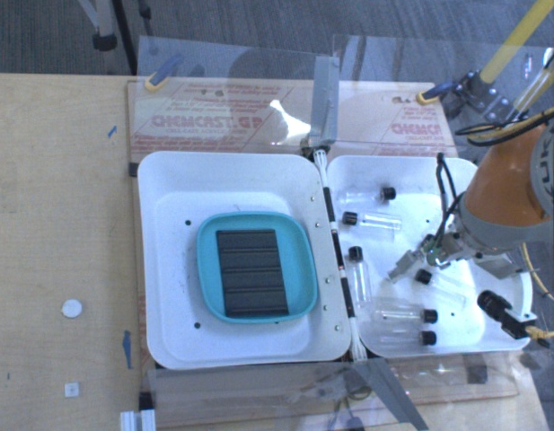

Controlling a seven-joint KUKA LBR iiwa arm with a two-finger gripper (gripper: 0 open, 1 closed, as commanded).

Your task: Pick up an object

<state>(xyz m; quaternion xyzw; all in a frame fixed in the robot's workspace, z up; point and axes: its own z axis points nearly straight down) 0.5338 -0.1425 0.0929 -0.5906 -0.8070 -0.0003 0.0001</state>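
Note:
Several clear vials with black caps lie in the right white bin: one near the back, one below it, one upright along the left wall, and one toward the front. My gripper is low over the middle of this bin, reaching in from the right under the orange wrist band. A black cap sits right beside its tip, touching or nearly so. I see nothing lifted.
The left white bin bears a teal tray with a black ribbed block in it. Another black cap lies by the right bin's front wall. Clear plastic panels stand behind both bins. Cables hang by the wrist.

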